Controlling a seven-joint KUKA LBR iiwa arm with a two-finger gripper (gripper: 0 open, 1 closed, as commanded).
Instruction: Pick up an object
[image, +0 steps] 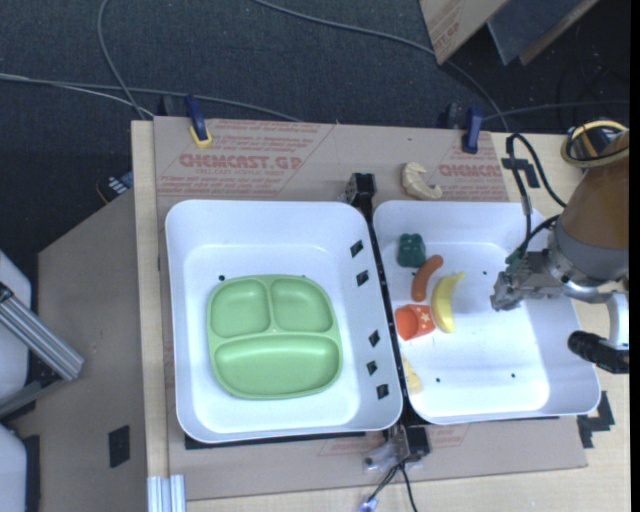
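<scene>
Banana (443, 301): small, yellow, curved, beside orange sausage (426, 277).

Robot lab: clamped bench (300, 150), cables (120, 60)

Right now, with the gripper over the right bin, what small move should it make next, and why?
Probably a short move toward the left, to the yellow banana. The gripper hangs over bare floor of the right bin, holding nothing that I can see, and the banana is the nearest toy, lying beside the sausage and the orange piece.
</scene>
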